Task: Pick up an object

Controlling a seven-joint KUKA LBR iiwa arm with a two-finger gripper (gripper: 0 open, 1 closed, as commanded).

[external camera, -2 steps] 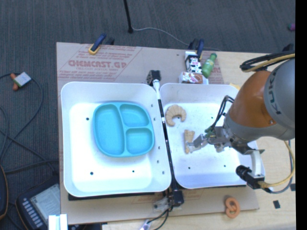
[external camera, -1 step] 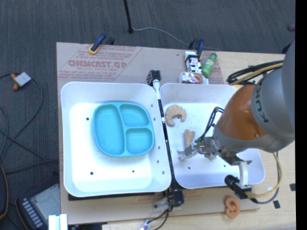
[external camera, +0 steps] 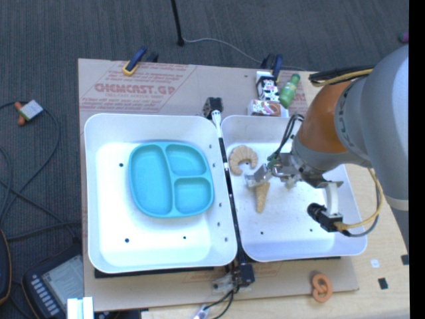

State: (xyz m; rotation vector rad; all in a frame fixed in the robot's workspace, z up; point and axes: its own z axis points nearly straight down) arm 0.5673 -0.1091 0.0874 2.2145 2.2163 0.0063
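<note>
Two white bins are sitting side by side. The left bin is holding a blue divided plate. In the right bin, the gripper is hovering with fingers spread open over a cone, a croissant lying just beside.

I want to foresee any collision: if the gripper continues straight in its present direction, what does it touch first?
Probably the ice-cream cone, lying just beyond the gripper in the right bin; height is unclear.
</note>
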